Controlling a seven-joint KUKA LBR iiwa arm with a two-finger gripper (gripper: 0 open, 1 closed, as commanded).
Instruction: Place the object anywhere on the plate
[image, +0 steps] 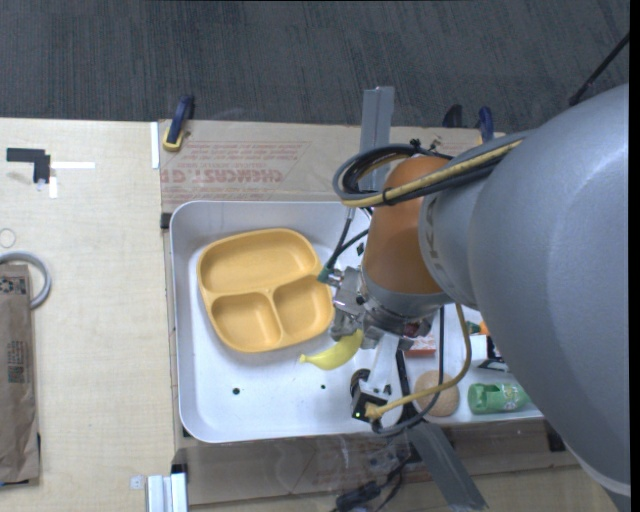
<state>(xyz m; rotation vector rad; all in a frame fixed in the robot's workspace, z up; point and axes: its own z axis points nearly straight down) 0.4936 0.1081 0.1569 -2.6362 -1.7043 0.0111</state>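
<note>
Near the front edge of the left bin (190, 330), the banana (334, 351) lies touching the yellow plate's (262, 288) near-right rim, its long axis slanting toward the hand (352, 322) directly above it, whose grip cannot be made out.

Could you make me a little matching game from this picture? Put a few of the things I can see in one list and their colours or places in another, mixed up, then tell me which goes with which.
Things:
1. three-compartment plastic plate
2. curved banana-shaped toy
3. small crumpled plastic item
4. shallow white bin

Descriptions:
A. green, at the right under the arm
B. holds the plate
C. orange-yellow, lying in the bin's left half
D. yellow, on the bin floor just off the plate's lower right corner, below the robot's hand

Pairs: 1-C, 2-D, 3-A, 4-B
</note>
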